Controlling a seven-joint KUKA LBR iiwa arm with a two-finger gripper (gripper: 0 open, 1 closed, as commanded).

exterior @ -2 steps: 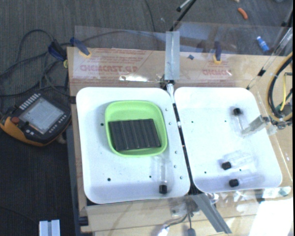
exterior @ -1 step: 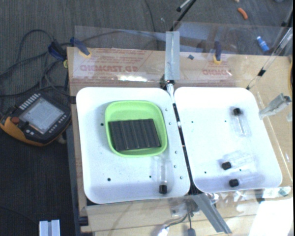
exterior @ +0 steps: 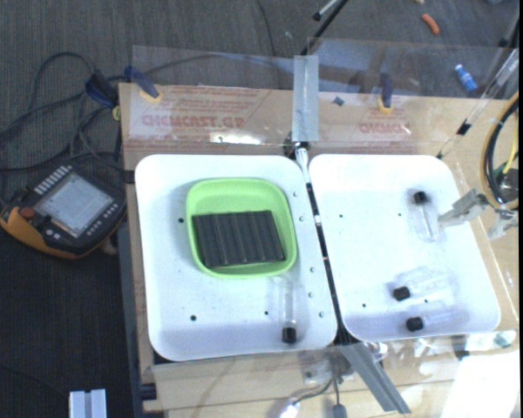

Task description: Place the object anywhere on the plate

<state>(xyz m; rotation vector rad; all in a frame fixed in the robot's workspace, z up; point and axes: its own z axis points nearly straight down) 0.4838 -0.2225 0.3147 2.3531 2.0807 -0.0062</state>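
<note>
Nearest me, a clear capped vial [exterior: 287,312], probably the object, is lying in the left bin [exterior: 161,320] beside the green plate [exterior: 200,200]. The gripper [exterior: 471,205] is hovering over the right bin [exterior: 366,233], grip unreadable. It should be straddling the vial crosswise.

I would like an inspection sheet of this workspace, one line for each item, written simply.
Surface: two white bins, left bin and right bin, side by side on the bench.
Job's things: green plate in the left bin, a dark ridged block lying on it.
Clutter: clear tubes with black caps; one in the left bin, three in the right bin.
Pincer: pincer at the right bin's right edge; fingers unclear.
Cables: black cables on the floor, left.
Surroundings: handheld controller on the carpet.
</note>
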